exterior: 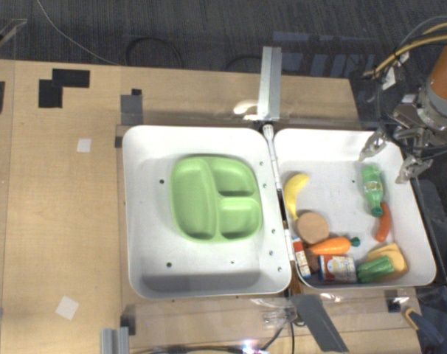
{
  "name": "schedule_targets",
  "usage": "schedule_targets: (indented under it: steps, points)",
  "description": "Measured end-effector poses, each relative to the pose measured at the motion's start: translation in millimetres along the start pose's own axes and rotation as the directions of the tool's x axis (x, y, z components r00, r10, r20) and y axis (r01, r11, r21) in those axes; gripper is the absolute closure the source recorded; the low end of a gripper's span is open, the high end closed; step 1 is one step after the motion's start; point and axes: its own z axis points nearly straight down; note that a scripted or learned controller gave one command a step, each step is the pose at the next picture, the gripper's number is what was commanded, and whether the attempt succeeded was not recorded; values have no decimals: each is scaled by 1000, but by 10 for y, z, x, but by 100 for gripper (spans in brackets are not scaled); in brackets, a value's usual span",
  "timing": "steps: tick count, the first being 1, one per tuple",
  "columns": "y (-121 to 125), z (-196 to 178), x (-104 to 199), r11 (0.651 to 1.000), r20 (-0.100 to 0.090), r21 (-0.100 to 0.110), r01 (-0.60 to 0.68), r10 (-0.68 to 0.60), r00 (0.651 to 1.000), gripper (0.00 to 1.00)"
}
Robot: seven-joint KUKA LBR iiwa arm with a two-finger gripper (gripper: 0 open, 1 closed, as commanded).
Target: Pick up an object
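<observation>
The right bin (pixel 334 150) holds several toy foods. A green bottle (pixel 372 186) lies near its right wall, with a slim red-orange pepper (pixel 383 224) just below it. A yellow banana (pixel 293 191) lies by the left wall, above a brown round bun (pixel 313 226) and an orange carrot (pixel 331 245). My gripper (pixel 389 158) hangs over the bin's upper right corner, just above the green bottle. It is open, its two fingers spread apart with nothing between them.
A labelled bottle (pixel 334 268), a green item (pixel 375 270) and a yellow piece (pixel 391 254) crowd the right bin's front edge. The left bin (pixel 146 220) holds a green divided plate (pixel 215 198). A metal post (pixel 270 87) stands behind the divider between the bins.
</observation>
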Motion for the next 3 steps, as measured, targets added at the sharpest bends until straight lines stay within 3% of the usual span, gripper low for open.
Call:
schedule_targets:
  steps: [1,2,3]
  points:
    - [134,1000,117,1000,2,9,6,-6,1000,0]
    - [361,1088,268,999,10,22,-34,34,999,0]
    - [807,1183,622,997,1,5,-75,75,997,0]
